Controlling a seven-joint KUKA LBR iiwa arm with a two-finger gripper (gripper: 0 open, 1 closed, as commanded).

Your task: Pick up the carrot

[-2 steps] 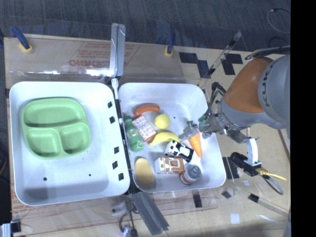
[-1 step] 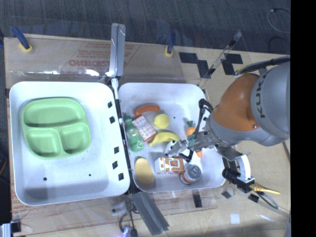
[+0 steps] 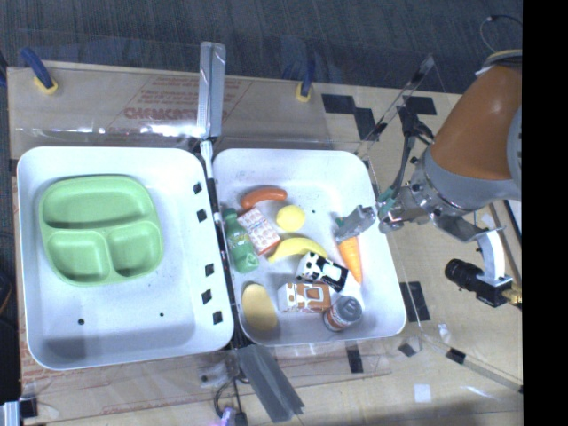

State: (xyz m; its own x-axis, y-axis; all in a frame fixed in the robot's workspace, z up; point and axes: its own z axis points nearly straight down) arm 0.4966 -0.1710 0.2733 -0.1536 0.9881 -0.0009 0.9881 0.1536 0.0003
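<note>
Gripper [image 3: 355, 223] at the carrot's top in the right bin [image 3: 373, 185].
From above you see one carrot [image 3: 352, 257] by that bin's right wall; whether the hand grips it, you cannot tell. The left bin [image 3: 35, 327] holds one green tray [image 3: 99, 229].

— What rests on the surface [image 3: 266, 91]?
— Two shallow white bins, touching side by side: the left bin [image 3: 35, 327] and the right bin [image 3: 377, 322]. Black tape marks lie far right.
</note>
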